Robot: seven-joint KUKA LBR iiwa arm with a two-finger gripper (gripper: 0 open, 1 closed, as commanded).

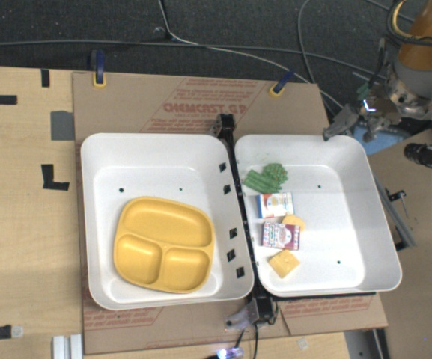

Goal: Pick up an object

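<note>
The right bin (pixel 365 200) holds several small items along its left side: a green leafy toy (pixel 267 177), a white and red packet (pixel 276 203), a pink carton (pixel 281 235) and a yellow cheese wedge (pixel 284 263). A small yellow piece (pixel 294 221) lies between the packet and the carton. My gripper (pixel 361 118) hangs at the upper right, above and just outside the right bin's far right corner, well away from the items. Nothing shows between its fingers.
A yellow divided plate (pixel 163 243) lies in the left bin (pixel 96 200). Black clips sit along the seam between the bins. Cables run across the dark floor behind the bench, and clamps hold the cardboard sheet's far edge.
</note>
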